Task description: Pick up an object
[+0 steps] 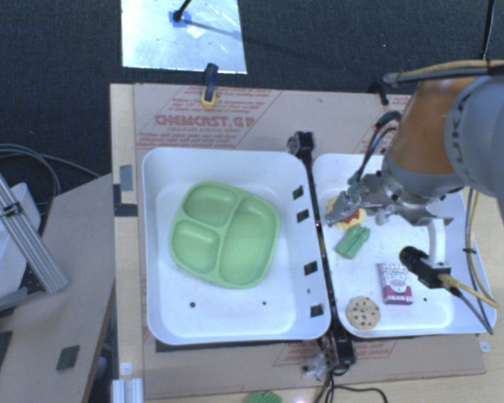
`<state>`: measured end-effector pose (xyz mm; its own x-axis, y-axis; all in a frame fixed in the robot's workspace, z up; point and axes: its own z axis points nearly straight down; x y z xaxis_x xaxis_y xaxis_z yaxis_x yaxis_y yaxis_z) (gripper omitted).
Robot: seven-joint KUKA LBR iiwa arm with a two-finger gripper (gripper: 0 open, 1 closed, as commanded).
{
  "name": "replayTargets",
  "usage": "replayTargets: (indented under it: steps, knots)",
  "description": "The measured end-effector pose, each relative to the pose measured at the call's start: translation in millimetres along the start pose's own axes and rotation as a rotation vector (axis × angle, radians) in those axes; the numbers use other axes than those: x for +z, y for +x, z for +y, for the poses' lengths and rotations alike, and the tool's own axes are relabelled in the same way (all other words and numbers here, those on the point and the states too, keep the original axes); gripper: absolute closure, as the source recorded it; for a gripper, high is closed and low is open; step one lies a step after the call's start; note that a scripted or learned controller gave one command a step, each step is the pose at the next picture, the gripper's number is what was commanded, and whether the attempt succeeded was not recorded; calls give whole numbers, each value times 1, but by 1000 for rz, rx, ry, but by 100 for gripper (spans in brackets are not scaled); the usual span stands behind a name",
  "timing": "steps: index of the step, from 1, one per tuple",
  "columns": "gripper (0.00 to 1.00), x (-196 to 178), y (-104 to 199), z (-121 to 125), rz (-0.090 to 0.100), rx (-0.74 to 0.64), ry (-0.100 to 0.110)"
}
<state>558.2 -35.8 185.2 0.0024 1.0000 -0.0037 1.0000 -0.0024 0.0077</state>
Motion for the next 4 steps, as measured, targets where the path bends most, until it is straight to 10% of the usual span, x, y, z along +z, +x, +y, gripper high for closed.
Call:
replayTargets:
  steps: [1,2,4]
  knots:
    - [0,-9,-18,-67,4,0,9]
    - [100,-20,-16,-63,4,-7,3]
    - [100,0,94,-41,6,-14,4]
